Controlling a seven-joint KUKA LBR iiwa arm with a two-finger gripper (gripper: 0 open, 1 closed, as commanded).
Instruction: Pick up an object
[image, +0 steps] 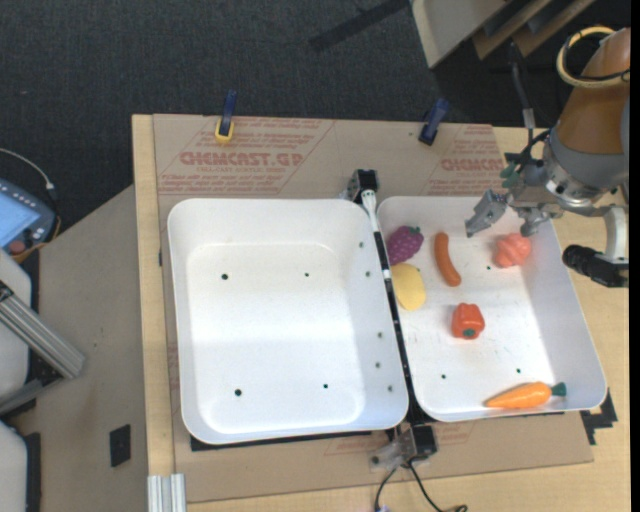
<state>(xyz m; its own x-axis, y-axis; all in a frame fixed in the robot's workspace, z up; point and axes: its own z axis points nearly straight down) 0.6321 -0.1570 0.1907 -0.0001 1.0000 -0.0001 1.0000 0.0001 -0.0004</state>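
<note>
The gripper (508, 216) is seen open and empty at the upper right of the frame, over the right bin (575, 330). A pink object (511, 250) lies directly beneath its fingers, nearest; the sausage (447, 259), long axis near-vertical, is leftward.
</note>
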